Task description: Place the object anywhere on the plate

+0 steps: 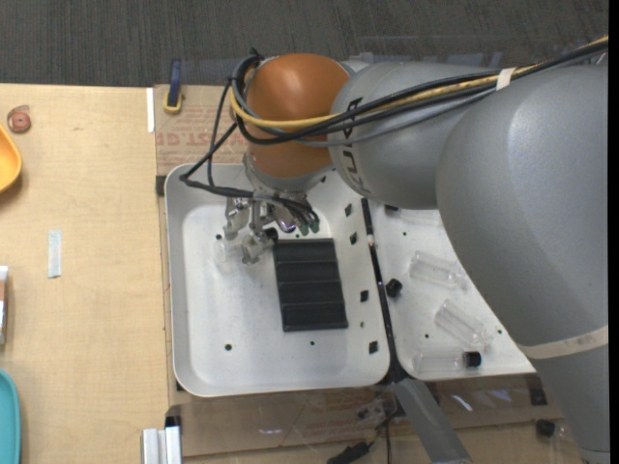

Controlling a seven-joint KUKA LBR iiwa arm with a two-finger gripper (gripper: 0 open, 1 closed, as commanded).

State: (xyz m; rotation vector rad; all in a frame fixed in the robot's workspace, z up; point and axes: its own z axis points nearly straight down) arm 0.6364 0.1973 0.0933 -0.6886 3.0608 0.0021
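pale wooden bench top [87, 307] spreads to the left of two shallow white bins standing side by side, with cardboard [198, 129] behind them. the grey arm [503, 143] reaches in from the right, and its orange band [290, 114] hangs over the far edge of the left bin [179, 288]. the pincer [248, 238] points down into that bin's far half, near the middle. i cannot tell whether it is released or clenched, and nothing can be made out in its grasp.

the loose things lie in the right bin [426, 235], across the shared wall from the pincer: a clear plastic piece [432, 270] and a second clear piece [461, 319] near it, with the arm's bulk overhanging them. a small black bit [394, 286] lies close to the shared wall, and another black bit [471, 359] lies by the near rim.

the left bin's near half and left side are bare white floor. well apart, at the bench's left edge, an orange dish [6, 162] and a teal dish [6, 421] are cut off by the frame. i cannot tell which of them is the plate.
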